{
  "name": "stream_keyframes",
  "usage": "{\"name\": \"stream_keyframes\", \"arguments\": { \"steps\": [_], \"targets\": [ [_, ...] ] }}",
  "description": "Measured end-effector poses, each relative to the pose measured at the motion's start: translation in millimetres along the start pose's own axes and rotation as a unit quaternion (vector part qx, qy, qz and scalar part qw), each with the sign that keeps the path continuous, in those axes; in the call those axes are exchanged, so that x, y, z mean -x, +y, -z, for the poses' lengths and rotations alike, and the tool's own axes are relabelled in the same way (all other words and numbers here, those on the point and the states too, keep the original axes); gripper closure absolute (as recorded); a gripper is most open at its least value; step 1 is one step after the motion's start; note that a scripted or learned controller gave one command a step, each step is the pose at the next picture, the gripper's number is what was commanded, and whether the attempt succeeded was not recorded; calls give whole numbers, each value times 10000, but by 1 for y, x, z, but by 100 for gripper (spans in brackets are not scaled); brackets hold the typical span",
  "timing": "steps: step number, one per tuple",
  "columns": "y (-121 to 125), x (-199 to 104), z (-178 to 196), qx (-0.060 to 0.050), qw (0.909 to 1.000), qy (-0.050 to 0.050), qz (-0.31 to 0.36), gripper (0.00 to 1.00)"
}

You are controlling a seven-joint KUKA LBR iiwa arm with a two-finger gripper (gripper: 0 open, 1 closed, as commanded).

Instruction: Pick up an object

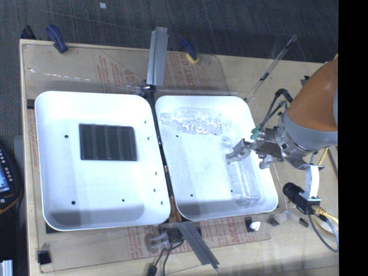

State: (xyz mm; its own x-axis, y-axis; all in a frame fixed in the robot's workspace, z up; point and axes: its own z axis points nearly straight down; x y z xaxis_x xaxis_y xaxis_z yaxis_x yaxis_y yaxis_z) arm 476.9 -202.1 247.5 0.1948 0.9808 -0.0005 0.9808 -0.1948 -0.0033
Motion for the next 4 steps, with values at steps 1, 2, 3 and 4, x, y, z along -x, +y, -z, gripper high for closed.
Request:
{"name": "stream_keyframes", "arguments": {
  "steps": [1,2,3,4],
  "targets": [
    [13,-6,-41,-6,9981,8,616,0],
    [102,-23,-64,-4,9998,2,193,0],
    [102,-24,-55,-14,9997,5,224,100],
    [113,-34,46,24,9851,-5,1719,100]
  ]
}}
